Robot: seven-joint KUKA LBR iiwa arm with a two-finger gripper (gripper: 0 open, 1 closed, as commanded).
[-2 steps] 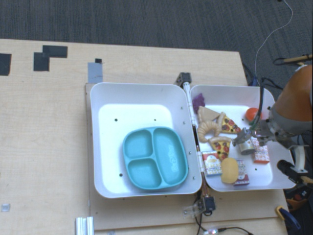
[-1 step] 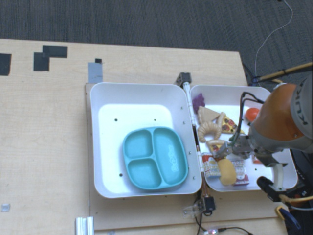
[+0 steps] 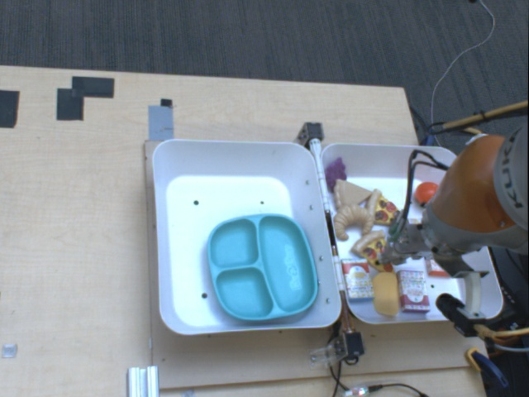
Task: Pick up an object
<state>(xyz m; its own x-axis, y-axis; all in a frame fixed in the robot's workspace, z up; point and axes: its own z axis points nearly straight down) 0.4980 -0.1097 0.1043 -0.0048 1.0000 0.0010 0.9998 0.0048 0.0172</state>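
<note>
Gripper: low over the middle of the right bin, at the end of the grey arm with its orange band, which enters from 3 o'clock. Whether it is apart, together or clamped on anything I cannot tell; the wrist hides that from here.

Pizza-slice toy: just at 9 o'clock of the gripper, touching or nearly under it; red and yellow.

Second pizza-slice toy: at 12 o'clock of the gripper, near it.

Tan croissant-shaped toy: at 10 o'clock of the gripper, beside the bin's left wall.

Tan wedge: just beyond the croissant toward 12 o'clock, touching it.

Purple item: far corner of the right bin, at 11 o'clock of the gripper; too small to identify.

Orange ball: at 1 o'clock of the gripper, beside the orange band.

Yellow block: at 6 o'clock of the gripper, near the bin's front wall.

Two small red-and-white packets: one just left of the yellow block, one just right of it.

Left bin: at 9 o'clock of the gripper, sharing a wall with the right bin.

Blue three-compartment tray: lying flat in the left bin, toward its front right corner.

Bench: pale wood, bearing both bins.
</note>
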